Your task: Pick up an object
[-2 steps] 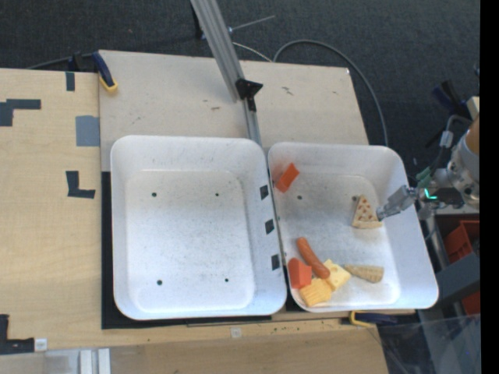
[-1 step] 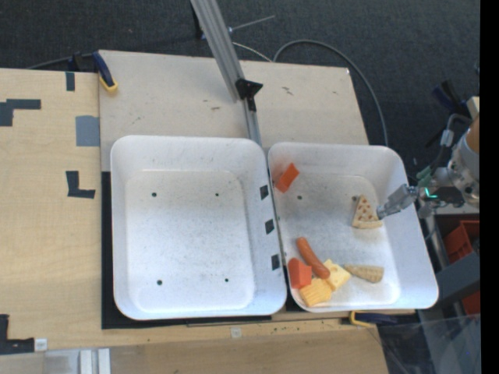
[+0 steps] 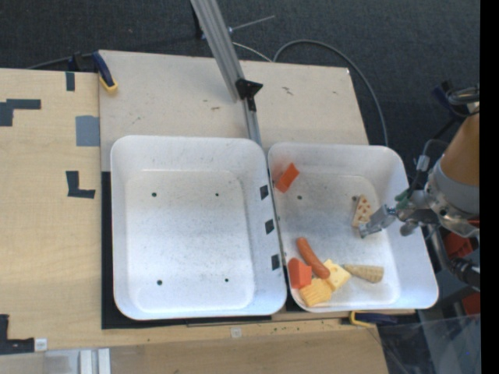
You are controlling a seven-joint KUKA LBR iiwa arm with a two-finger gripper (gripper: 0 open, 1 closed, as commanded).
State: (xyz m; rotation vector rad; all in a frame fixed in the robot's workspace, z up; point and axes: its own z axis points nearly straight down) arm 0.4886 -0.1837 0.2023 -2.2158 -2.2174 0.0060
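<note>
Seemingly the hand (image 3: 380,220) is hovering beside the dotted tan piece (image 3: 362,209) at the right bin's (image 3: 390,162) three o'clock, grip unreadable; nothing lifted yet.

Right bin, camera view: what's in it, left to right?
Orange block → red sausage → tan holed wedge → hand reaching in over the bin's right rim. The red and yellow pieces bunched by the sausage and the cone overlap in the order, so they are left out.
</note>
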